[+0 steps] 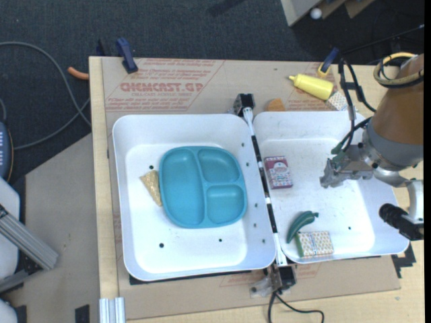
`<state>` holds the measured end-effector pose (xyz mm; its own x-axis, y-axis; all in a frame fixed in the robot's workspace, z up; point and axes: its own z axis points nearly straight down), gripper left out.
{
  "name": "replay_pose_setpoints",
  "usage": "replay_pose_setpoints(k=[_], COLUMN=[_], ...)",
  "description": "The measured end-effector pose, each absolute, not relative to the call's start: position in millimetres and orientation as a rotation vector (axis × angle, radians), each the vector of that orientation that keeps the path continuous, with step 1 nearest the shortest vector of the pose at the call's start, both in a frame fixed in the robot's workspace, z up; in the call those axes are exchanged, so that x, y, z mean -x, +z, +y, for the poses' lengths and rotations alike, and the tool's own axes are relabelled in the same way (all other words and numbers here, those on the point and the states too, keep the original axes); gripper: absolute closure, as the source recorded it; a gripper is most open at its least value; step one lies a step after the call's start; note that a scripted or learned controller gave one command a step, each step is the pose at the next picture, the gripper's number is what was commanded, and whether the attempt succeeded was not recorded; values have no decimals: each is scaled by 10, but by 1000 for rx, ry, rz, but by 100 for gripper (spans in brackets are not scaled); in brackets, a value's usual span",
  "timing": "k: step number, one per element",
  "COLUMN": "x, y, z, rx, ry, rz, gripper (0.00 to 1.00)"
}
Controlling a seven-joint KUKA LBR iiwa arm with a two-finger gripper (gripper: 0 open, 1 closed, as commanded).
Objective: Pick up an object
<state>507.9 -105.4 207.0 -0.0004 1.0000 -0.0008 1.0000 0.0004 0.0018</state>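
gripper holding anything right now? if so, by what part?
Nothing held. The gripper hangs over bare floor of the right bin, apart from the pink box.

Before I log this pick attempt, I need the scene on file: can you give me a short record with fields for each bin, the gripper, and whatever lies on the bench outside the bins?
left bin: teal divided plate, with a tan flat piece partly under its left edge
right bin: small pink box, green pepper, tan packet touching the pepper
gripper: over the right bin, nothing seen between its fingers
bench outside bins: yellow bottle lying behind the right bin
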Motion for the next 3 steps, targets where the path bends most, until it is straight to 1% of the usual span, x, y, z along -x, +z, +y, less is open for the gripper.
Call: replay_pose_setpoints(k=[1,2,3], x=[-5075,-4781,-4794], y=[2065,932,1035], z=[-1053,-1025,-1024], rx=[-2221,-2225,-2222], ry=[0,-2,1], rz=[2221,2222,2220], gripper=[0,0,100])
